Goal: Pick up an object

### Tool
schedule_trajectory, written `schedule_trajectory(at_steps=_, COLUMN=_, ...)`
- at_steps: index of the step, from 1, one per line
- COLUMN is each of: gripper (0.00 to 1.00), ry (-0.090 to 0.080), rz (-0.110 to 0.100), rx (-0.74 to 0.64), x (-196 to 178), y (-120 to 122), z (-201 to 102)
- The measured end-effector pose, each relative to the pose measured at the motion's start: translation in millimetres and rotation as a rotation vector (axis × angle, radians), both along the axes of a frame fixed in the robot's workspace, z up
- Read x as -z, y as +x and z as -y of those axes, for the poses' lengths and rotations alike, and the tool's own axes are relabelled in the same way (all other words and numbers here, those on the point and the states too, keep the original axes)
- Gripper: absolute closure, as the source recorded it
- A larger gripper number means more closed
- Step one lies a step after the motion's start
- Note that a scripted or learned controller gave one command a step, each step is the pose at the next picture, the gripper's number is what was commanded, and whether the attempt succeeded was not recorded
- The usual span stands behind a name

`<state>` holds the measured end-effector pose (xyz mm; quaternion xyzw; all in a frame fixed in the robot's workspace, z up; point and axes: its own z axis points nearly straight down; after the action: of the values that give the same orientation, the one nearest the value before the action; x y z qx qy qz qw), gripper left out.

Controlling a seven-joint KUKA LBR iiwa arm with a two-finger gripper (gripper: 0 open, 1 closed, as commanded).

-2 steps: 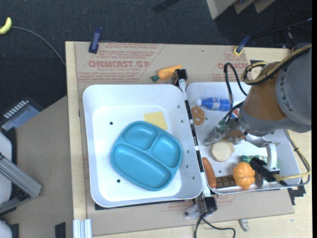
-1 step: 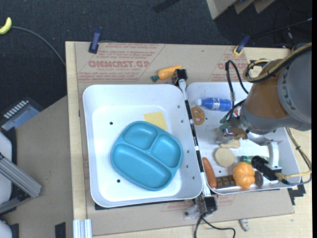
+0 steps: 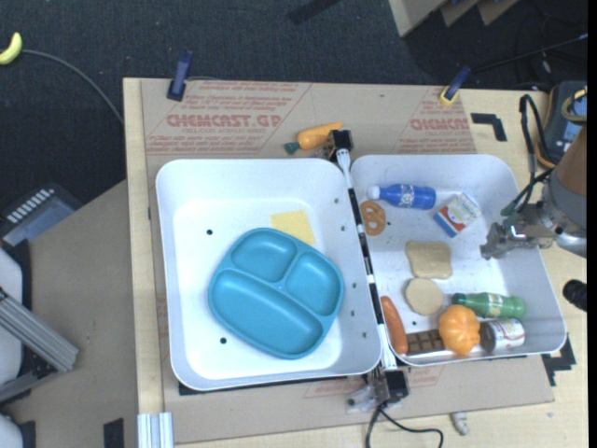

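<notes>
camera view shows the gripper [image 3: 492, 242] over the right bin [image 3: 522, 187], near its right wall; i cannot tell its state. just beside it lie a carton [image 3: 455, 216] and bread [image 3: 429, 259]. left bin [image 3: 187, 187] holds a blue tray [image 3: 275, 292].

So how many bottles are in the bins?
2, both in the right bin: a blue bottle near its top edge and a green bottle lower down, beside the orange.

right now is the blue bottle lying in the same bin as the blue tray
No, the blue bottle lies in the right bin, while the blue tray sits in the left bin.
</notes>
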<state>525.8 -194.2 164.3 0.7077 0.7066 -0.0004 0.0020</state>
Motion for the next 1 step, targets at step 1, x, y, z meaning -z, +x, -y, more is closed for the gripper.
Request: schedule_trajectory(at_steps=1, gripper=1.0, ry=0.005, rz=-0.004, rx=-0.003, x=-9.7, y=-11.6, z=-57.0)
